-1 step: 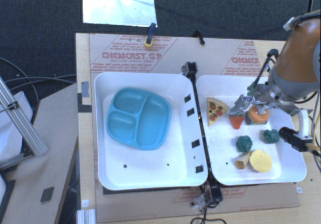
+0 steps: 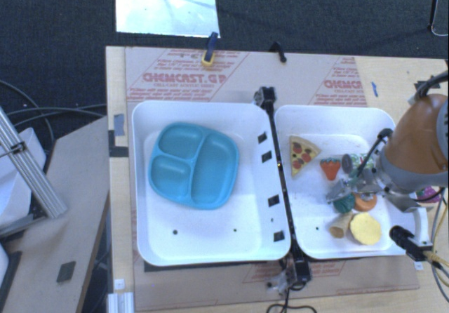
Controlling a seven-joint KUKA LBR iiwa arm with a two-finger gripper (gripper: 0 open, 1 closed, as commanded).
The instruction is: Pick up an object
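Here the gripper (image 2: 345,191) sits low in the right bin (image 2: 316,122), among the toy food.
You cannot tell its state from this view. Beside it lie an orange piece (image 2: 330,168), a teal piece (image 2: 344,204), a yellow round (image 2: 365,229) and a pizza slice (image 2: 302,153). The left bin (image 2: 203,238) holds a blue divided plate (image 2: 193,164).
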